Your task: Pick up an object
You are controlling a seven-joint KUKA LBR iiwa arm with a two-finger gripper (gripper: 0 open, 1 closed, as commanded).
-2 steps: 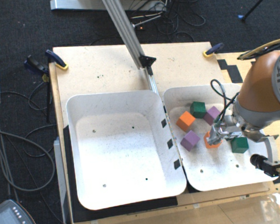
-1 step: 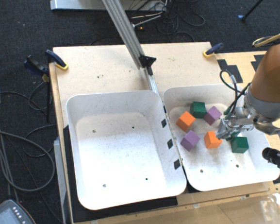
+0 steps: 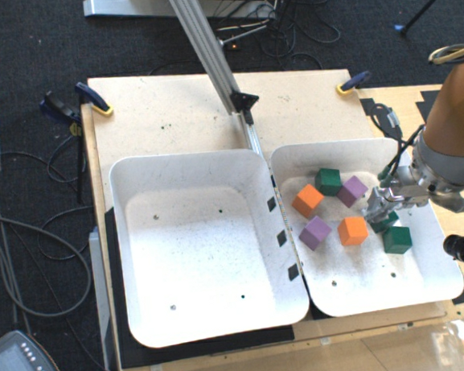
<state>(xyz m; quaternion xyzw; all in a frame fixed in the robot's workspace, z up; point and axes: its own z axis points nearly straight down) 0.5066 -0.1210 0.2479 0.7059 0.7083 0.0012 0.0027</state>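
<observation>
Camera view: matte cube blocks (image 3: 352, 231).

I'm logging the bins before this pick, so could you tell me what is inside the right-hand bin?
The right-hand bin holds two orange cubes, two purple cubes and green cubes. The gripper covers whatever lies beneath it.

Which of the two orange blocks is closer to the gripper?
The orange block lower in the right bin, just left of the gripper. The other orange block sits farther left, near the divider.
</observation>
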